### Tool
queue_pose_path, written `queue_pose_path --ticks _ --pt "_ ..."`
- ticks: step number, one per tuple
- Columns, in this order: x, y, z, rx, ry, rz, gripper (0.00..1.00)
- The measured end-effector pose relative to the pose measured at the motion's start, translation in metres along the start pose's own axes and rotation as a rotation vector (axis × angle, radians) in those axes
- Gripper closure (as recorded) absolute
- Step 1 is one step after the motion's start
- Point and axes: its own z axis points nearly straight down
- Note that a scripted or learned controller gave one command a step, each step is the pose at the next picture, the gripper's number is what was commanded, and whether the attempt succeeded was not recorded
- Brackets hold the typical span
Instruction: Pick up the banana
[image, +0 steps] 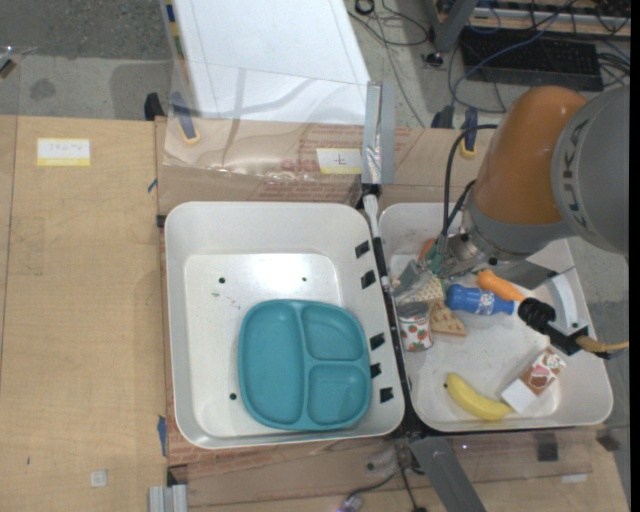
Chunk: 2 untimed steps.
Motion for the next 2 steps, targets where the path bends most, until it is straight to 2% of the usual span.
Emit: queue_pose_path --ticks 1,2 --pt "0.018 -0.082 0.0 0.0 0.001 -0.201 0.0" --pt "-0.026 -0.105 0.027 0.001 0.002 -0.069 0.0"
